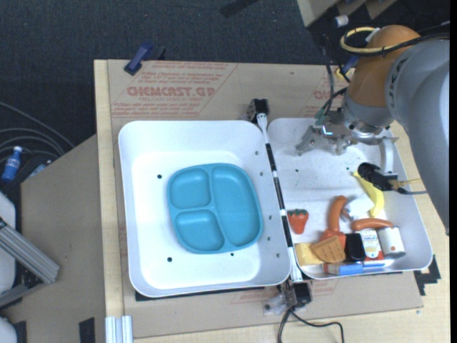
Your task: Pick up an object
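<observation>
Claw [325,136] mine, low over right bin [418,224] far corner, finger spread unclear, can't tell. Toys [350,238] heaped near corner. Blue tray [214,207] in left bin [136,191].

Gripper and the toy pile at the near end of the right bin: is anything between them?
Nothing visible. The gripper sits at the right bin's far end; bare floor separates it from the pile, whose items crowd together.
</observation>
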`<action>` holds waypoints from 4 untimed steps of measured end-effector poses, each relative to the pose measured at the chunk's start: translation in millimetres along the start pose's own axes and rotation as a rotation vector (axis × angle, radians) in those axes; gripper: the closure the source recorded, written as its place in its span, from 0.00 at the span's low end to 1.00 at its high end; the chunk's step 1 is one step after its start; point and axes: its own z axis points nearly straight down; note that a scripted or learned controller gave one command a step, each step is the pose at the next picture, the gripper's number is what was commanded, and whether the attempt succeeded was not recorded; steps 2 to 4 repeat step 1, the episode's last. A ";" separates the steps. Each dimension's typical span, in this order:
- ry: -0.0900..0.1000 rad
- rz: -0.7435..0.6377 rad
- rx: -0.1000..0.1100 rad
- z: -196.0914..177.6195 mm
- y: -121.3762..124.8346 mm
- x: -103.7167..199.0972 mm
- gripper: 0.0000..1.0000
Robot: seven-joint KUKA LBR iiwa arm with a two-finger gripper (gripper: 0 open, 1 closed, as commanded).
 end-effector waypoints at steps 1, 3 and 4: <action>0.002 -0.001 0.002 -1.0 0.5 32.6 0.00; 0.002 -0.001 0.002 -1.0 0.5 32.6 0.00; 0.002 -0.001 0.002 -1.0 0.5 32.6 0.00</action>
